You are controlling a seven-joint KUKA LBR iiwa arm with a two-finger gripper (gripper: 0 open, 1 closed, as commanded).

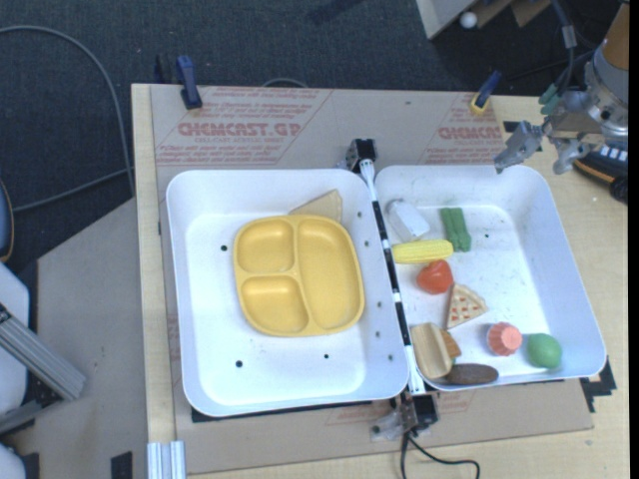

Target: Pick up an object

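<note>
Camera view puts the gripper (539, 148) spread and holding nothing over the right bin (574, 267) at its far right corner; the green block (456, 229), long axis running near-far, lies nearer and leftward

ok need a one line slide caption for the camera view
KUKA gripper hovers open and empty over the right bin's far corner, toy food scattered below; yellow divided plate sits in the left bin.

The worktop (290, 118) is a pale brown board with red lettering along its far edge. Two white bins sit directly on it, touching side by side: the left bin (200, 267) and the right bin (559, 247). Blue clamps (187, 80) grip the far edge.
</note>
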